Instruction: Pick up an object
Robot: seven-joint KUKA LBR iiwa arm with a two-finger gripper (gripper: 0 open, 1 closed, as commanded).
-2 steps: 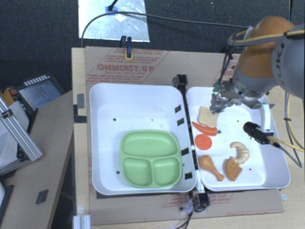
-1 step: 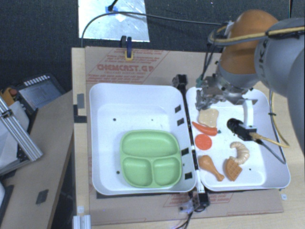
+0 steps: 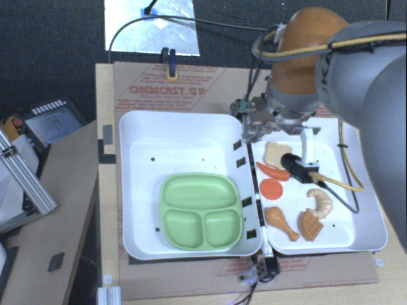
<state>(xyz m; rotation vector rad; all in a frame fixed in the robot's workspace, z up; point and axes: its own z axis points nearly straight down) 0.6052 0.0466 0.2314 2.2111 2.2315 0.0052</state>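
Grey arm's gripper (image 3: 257,127) low over right bin's (image 3: 362,234) far-left corner, fingers' state unclear, toy foods beside it: bread slice (image 3: 276,152), drumstick (image 3: 280,222), shrimp (image 3: 321,201), green tray (image 3: 200,210) in left bin (image 3: 137,170).

Green tray (image 3: 200,210) (left bin (image 3: 143,138))

I see a smooth grey rounded arm casing (image 3: 365,75), a glossy orange wrist band (image 3: 305,40), and yellow and black cables (image 3: 331,43) along it.
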